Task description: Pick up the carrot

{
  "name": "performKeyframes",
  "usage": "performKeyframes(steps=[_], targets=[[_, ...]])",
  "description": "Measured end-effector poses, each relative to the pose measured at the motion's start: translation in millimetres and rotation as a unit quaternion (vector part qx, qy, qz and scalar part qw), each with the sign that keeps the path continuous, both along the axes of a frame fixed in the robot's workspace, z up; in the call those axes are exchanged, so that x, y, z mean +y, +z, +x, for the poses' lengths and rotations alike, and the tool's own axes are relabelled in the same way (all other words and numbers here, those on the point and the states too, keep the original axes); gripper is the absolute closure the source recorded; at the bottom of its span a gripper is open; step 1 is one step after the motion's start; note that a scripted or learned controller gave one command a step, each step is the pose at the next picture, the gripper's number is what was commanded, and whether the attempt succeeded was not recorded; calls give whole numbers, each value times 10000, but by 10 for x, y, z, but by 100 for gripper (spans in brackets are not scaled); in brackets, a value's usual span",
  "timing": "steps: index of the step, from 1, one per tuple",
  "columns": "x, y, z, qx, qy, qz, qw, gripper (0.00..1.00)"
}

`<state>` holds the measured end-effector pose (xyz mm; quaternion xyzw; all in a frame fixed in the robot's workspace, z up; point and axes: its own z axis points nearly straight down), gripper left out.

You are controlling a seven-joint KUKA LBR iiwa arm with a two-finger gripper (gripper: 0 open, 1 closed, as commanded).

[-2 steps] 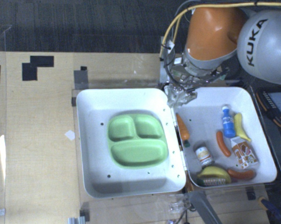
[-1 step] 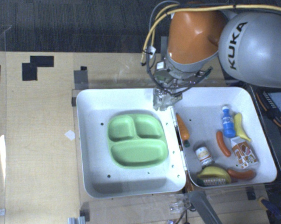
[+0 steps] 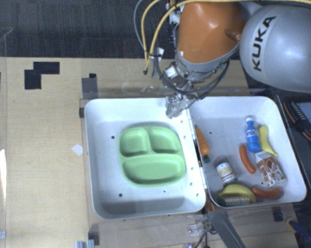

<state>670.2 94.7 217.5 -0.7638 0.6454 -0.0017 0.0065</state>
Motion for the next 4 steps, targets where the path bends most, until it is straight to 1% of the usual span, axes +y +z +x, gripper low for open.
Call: performKeyframes(steps=[1,2,3,4], targets=[[140,-307,-4,25,-833,0,9965,100],[-95,-117,1,-2,403,-9,9992,100],[-232,-195,-645,16,671,-22,9977,100],[-510,289,-294,-18,2936,-34,9559,100]])
